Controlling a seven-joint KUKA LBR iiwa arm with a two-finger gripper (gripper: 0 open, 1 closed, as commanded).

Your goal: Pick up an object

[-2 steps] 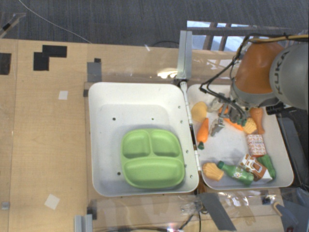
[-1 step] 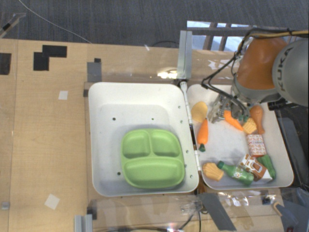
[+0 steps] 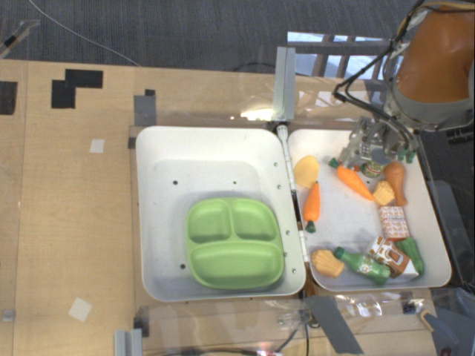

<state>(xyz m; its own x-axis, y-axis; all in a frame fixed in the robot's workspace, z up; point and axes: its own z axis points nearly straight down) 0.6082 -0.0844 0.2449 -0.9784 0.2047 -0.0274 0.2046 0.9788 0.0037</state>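
Note:
My gripper (image 3: 369, 153) hangs low over the far part of the right bin (image 3: 442, 252), under the grey arm with its orange band (image 3: 438, 47). Just below it lies an orange carrot (image 3: 355, 182), slanting down to the right, its upper end close to the gripper. A brown drumstick (image 3: 395, 178) and a yellow cracker piece (image 3: 384, 193) lie right of the carrot. A second carrot (image 3: 312, 202) and a yellow lemon-like piece (image 3: 306, 170) sit by the bin's left wall.
Near the right bin's front lie a red and white packet (image 3: 392, 222), a brown carton (image 3: 389, 252), a green bottle (image 3: 364, 264) and a tan biscuit (image 3: 326, 262). The left bin (image 3: 159, 162) holds a green divided plate (image 3: 234, 242).

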